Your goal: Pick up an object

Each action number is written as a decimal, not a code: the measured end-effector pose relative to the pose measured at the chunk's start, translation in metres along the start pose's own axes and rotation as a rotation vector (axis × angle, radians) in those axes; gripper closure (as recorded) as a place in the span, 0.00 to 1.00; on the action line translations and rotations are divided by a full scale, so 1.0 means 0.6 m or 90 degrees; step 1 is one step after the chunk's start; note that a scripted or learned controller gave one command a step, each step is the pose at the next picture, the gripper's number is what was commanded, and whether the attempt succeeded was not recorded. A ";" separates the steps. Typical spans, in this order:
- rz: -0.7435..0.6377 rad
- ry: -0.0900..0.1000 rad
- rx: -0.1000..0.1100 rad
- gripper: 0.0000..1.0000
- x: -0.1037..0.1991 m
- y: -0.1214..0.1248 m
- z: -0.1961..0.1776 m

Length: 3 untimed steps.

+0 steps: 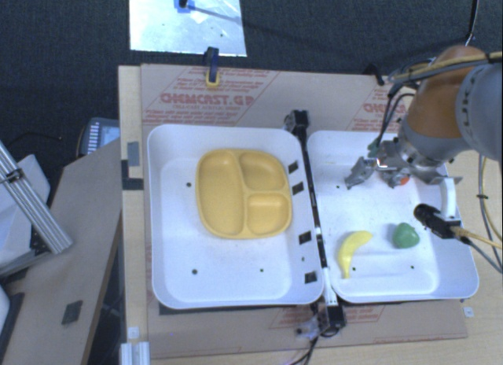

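Observation:
A yellow banana (352, 250) lies near the front left of the right bin (456, 281). A small green object (405, 235) rests to its right. My gripper (379, 176) hovers over the back part of the right bin, behind both objects and apart from them. It is open with nothing between its fingers. In the left bin (169, 277) sits a yellow divided plate (242, 193).
A black divider strip (308, 198) with clips runs between the two bins. A black cable connector (432, 220) hangs from the arm just behind the green object. The bins rest on a cardboard sheet (204, 97), with a yellow clamp (212, 76) at its back edge.

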State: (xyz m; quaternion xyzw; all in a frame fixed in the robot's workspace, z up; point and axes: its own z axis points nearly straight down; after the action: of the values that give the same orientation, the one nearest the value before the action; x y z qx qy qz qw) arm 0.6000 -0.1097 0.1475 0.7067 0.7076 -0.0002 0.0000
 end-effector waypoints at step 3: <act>0.001 0.000 -0.002 1.00 0.002 -0.005 0.086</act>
State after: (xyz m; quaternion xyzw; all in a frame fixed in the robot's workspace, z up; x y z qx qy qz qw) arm 0.5970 -0.1086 0.0958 0.7074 0.7068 0.0011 0.0014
